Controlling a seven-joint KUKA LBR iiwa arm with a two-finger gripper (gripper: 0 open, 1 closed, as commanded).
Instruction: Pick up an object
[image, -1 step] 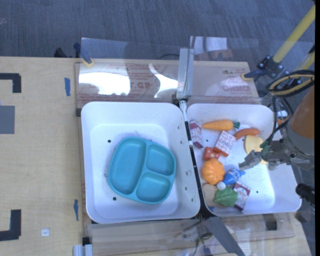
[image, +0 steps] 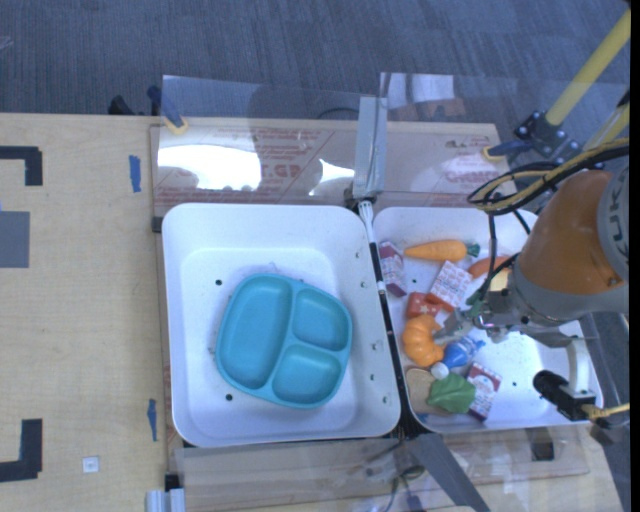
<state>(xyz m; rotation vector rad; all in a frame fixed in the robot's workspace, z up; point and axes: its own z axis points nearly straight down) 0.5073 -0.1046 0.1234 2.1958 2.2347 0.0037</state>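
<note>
- The tool (image: 470, 322) is lowered into the right bin (image: 520, 395), among the heaped objects (image: 440, 340).
- Whether it is apart or together cannot be told.
- A blue plate (image: 285, 340) is seen in the left bin (image: 190, 240).

Below me sat 2 shallow white plastic bins; in the left one (image: 190, 250) a turquoise plastic plate with 3 compartments (image: 285, 340) lay slightly tilted. Clear acrylic panels (image: 260, 150) stood behind both, on a pale wooden bench (image: 70, 330) marked with blue tape (image: 134, 172).
</note>
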